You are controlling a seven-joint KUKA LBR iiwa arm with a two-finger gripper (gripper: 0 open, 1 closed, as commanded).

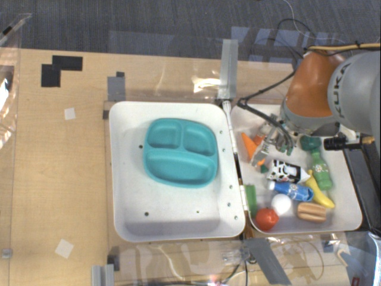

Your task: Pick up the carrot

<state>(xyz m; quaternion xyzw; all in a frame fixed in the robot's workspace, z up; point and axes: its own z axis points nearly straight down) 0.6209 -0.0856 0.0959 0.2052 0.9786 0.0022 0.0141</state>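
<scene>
Glossy white bin (pixel 351 219): tapered orange carrot (pixel 249 143) beside metal jaws (pixel 275 140), state unclear.

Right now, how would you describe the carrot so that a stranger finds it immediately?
Look in the right bin, near its upper left corner beside the wall shared with the left bin. The carrot lies there, just left of the gripper. It is the bin's one orange, tapered piece.

Bright, even overhead light, soft shadows, glare on clear panels, slightly soft focus.
</scene>
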